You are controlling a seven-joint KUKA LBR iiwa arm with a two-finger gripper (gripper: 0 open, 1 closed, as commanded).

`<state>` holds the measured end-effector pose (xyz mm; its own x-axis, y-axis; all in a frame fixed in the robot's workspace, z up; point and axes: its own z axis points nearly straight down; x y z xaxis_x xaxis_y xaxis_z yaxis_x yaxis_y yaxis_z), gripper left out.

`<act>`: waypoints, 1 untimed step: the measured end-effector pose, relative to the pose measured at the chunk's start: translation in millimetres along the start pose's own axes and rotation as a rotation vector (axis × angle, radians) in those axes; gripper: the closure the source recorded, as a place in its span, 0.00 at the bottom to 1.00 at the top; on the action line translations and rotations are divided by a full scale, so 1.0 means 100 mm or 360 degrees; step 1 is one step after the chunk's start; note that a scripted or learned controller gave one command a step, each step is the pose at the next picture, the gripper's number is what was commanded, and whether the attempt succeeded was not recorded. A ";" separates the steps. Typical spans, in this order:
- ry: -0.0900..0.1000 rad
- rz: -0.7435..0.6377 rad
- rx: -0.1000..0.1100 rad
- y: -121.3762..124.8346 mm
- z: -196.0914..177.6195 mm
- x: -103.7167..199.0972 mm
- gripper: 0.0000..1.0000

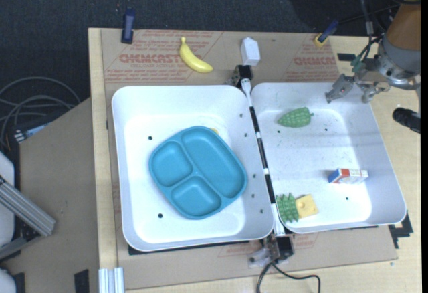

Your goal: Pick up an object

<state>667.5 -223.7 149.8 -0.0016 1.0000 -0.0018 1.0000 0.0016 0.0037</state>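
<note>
White bins sit side by side on my tabletop (167,61). I see the gripper (352,86) hovering at the right bin's (374,211) far edge, fingers spread apart, holding nothing. Below it lie a green toy (295,118), a small carton (347,176) and a yellow block (305,206). A blue tray (195,171) fills the left bin (130,151).

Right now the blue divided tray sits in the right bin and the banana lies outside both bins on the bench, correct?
Not quite. The camera view shows the blue divided tray in the left bin, not the right bin. The rest holds: the banana lies outside both bins on the bench, beyond the left bin's far edge.
</note>
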 end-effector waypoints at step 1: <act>0.0004 0.0002 0.0010 -0.79 0.43 0.44 0.00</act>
<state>588.7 -179.8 106.8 -0.0004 1.0000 0.0010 1.0000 0.0004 -0.0025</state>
